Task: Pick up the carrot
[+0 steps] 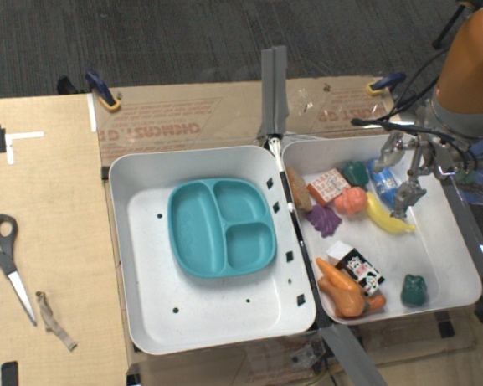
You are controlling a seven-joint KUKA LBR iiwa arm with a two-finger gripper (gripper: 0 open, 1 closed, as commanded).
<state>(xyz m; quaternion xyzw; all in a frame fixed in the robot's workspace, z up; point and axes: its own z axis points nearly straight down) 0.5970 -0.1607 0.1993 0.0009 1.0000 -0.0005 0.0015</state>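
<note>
The carrot [343, 287] is seen as a smooth, tapered orange shape lying near the front wall of the right bin [448, 254], its thin end pointing up and left; its thick end is touched by a small black-and-white patterned box [362, 273] resting partly over it. A green, knobbly piece [414, 290] is set apart to its right. Farther back, a curved yellow banana [388, 218], a rounded pinkish-orange lump [352, 201], a lobed purple object [324, 219] and a red-and-white printed carton [328, 185] are crowded together. The metal hand [409, 195] is held above the banana, well apart from the carrot; whether its parts are spread or closed cannot be told, since wires and brackets blur it. In the left bin [151, 313], a matte teal plate [223, 226] with three compartments is placed. Scissors [3, 251] are lying on the wooden counter [52, 331], cut off at the left edge.
</note>
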